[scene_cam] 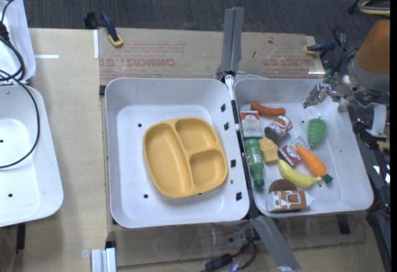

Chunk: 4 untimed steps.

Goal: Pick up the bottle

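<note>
Haven't grabbed anything yet; my gripper point(319, 95) hovers over the right bin's point(347, 199) far corner – can't tell how it's set; next I'd cross to the green bottle point(253, 161) by the divider.

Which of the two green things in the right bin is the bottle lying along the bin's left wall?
The long green bottle, lying beside the left wall. The other green thing is short, bumpy and nearer the right.

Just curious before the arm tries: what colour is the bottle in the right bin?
Green, with a pale label; the bottle shows best in the camera view.
</note>
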Motion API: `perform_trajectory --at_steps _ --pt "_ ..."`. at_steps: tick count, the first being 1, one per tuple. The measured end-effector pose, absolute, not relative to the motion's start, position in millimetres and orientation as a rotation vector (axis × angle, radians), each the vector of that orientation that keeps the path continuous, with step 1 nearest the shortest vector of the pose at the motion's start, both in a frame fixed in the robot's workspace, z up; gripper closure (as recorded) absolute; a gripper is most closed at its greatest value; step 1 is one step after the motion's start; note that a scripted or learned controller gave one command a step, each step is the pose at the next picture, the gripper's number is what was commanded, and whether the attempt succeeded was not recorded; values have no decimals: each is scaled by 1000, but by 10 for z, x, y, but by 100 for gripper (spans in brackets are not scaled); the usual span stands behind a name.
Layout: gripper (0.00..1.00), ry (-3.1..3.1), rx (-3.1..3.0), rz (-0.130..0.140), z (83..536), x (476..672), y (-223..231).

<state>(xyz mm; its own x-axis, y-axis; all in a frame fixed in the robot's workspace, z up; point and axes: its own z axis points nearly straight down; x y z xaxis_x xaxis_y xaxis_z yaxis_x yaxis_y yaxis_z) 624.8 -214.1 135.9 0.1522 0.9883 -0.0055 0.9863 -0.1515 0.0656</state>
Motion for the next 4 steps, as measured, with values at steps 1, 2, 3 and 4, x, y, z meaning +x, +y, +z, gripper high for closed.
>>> perform_trajectory --at_steps 1,2,3,4 --pt "0 2015 2341 59 1357 6247 -2138" --pt "0 2045 2385 16 1077 6099 -2087" --pt "0 2037 2398 15 944 6088 -2056" --pt "100 2031 2395 7 1034 6077 -2095"
